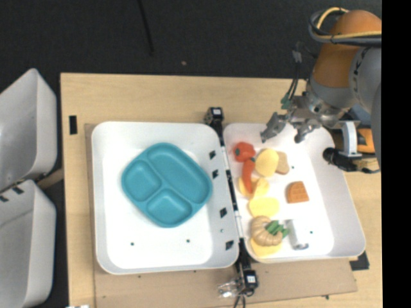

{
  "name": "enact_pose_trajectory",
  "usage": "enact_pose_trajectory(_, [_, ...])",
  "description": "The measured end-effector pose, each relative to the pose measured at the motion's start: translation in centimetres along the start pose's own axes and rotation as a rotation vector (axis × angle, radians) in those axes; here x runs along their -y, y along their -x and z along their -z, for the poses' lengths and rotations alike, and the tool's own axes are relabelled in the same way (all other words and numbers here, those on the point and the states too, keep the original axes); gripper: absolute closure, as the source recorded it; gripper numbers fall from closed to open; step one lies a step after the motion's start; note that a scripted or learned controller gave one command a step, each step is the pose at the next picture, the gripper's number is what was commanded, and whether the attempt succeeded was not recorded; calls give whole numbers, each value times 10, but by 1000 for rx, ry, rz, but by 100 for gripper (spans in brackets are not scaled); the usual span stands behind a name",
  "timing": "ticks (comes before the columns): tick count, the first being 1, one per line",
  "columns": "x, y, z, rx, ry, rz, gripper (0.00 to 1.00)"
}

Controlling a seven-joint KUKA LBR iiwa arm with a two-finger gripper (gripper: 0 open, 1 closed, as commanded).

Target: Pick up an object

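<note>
— Where is the gripper in the camera view?

— Upper right of the frame, over the top edge of the right bin. Its two dark fingers are spread apart, one tip toward the left, one toward the right, with nothing but white bin floor between them.

— So it holds nothing. What could it take?

— The toys lie in a heap along the left side of that bin. Nearest is the yellow round piece, just below and a little left of the fingers in the frame. A red tomato sits to its left, touching the bin's edge side.

— Anything off by itself?

— The orange-brown slice, lower in the frame, almost straight under the right fingertip, well apart from the pile. Further down are a pale knobbly thing with a green bit and a small grey cylinder.

— And the left bin?

— It carries a blue divided plate; I'd guess that's not the target.

— So the move?

— Downward in the frame, slightly left, I'd judge.
</note>
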State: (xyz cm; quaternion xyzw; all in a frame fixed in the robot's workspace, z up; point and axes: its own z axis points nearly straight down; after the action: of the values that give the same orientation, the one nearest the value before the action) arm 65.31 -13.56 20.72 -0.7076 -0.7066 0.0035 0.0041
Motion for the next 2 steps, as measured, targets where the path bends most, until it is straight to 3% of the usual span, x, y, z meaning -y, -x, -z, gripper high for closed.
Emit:
enact_pose_trajectory(1, [-2, 0, 7, 1, 11, 2, 0])
enact_pose_trajectory(2, [6, -3, -43, 2, 6, 1, 0])
